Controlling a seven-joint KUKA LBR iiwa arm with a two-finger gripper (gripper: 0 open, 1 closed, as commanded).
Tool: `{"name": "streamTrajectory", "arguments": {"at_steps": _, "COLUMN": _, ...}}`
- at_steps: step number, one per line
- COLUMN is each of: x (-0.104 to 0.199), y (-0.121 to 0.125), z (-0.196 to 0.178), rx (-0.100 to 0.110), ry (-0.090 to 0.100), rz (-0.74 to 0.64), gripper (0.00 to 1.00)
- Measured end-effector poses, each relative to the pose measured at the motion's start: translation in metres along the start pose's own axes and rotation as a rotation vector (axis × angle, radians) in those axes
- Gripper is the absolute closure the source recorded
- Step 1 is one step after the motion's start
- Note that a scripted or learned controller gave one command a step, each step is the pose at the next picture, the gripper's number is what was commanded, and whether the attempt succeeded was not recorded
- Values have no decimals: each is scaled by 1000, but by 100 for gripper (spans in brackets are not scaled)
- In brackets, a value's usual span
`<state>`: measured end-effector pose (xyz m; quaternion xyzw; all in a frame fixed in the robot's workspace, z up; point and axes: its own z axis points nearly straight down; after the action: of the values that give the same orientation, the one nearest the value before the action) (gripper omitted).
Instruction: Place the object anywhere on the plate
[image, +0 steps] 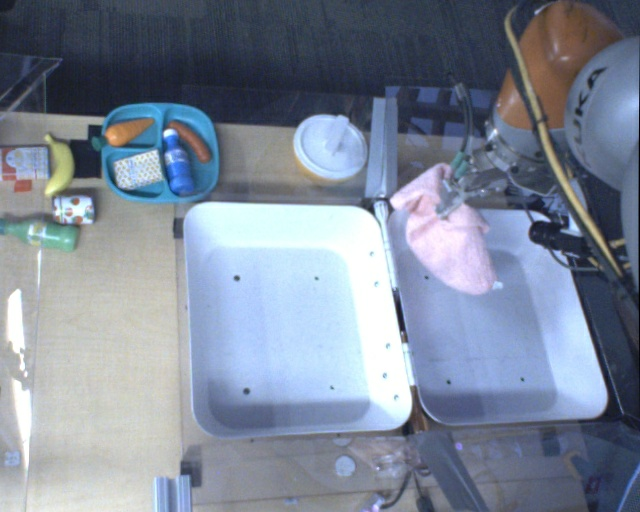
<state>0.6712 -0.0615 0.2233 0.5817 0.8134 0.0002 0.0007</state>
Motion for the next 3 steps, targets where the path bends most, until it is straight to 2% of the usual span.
{"name": "streamTrajectory", "arguments": {"at_steps": 3, "x": 169, "y": 11, "z": -15, "rx": -2, "ry": 1, "rz": -1202, "gripper": 100}}
